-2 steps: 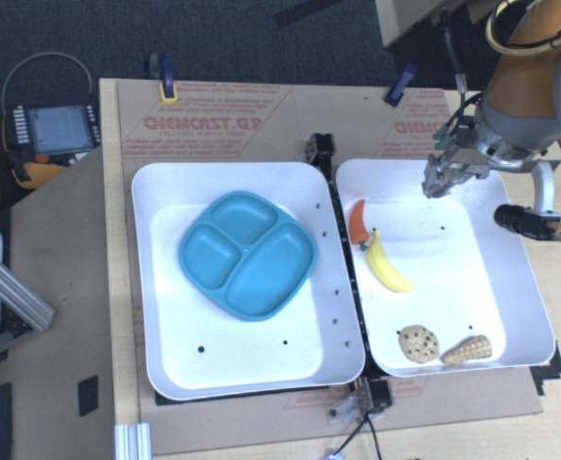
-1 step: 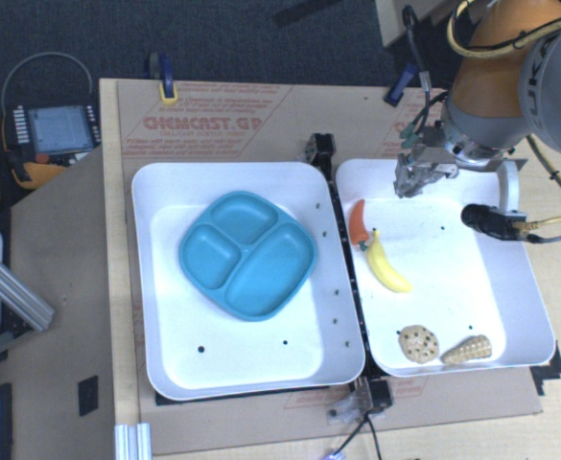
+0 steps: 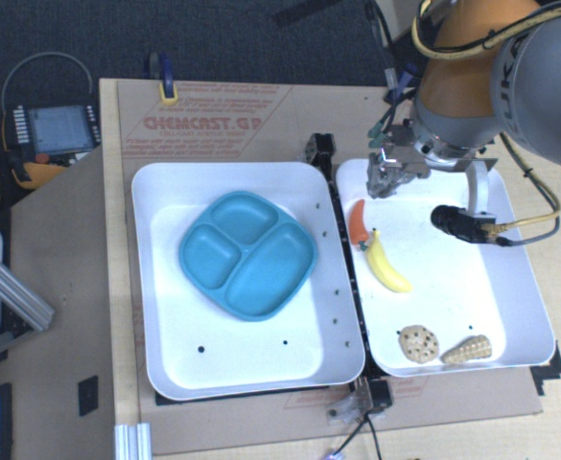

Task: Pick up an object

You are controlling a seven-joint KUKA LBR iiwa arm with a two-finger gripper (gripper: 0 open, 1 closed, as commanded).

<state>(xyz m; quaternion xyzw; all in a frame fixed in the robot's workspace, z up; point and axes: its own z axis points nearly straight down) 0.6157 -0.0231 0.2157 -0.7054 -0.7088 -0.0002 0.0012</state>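
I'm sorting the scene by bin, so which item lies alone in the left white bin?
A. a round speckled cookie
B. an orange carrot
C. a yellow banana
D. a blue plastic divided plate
D: the blue plastic divided plate sits by itself in the left white bin, while the yellow banana, orange carrot and round speckled cookie all lie in the right white bin.

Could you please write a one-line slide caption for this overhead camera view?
End effector above the right white bin near an orange carrot and yellow banana; blue divided plate in the left bin.
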